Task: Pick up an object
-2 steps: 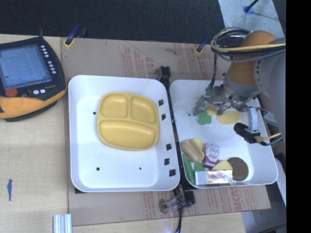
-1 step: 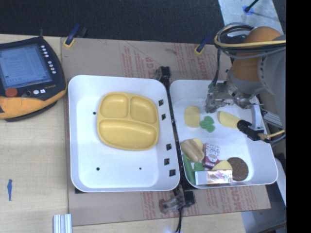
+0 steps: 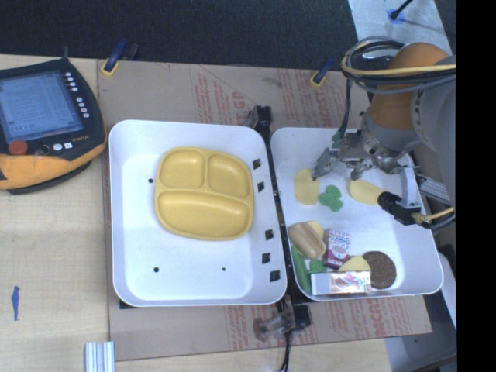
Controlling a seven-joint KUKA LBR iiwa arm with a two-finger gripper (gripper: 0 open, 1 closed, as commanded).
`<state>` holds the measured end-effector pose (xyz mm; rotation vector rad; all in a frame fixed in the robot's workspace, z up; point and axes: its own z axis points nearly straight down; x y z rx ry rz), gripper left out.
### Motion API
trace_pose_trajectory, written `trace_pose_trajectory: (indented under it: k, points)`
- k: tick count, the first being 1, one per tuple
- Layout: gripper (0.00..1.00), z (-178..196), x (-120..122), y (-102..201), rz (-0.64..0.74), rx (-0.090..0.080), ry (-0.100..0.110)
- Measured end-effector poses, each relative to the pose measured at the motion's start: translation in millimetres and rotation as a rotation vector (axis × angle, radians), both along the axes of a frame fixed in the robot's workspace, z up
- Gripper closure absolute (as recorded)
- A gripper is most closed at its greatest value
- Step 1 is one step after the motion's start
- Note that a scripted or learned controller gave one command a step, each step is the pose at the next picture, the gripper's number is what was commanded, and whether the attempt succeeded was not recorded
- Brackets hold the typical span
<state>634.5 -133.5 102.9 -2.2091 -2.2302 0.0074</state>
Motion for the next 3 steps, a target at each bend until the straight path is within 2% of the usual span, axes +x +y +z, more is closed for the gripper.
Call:
trace_pose_trajectory:
  k: [1, 2, 3]
  points:
    - [0.0, -10.4, -32.2, 37.8, -0.002, -0.001, -0.002]
    - [0.0, -10.2, 6.9, 40.9, -0.004, 0.001, -0.007]
    - [0.0, -10.8, 2.6, 35.8, -0.007, 0.001, -0.001]
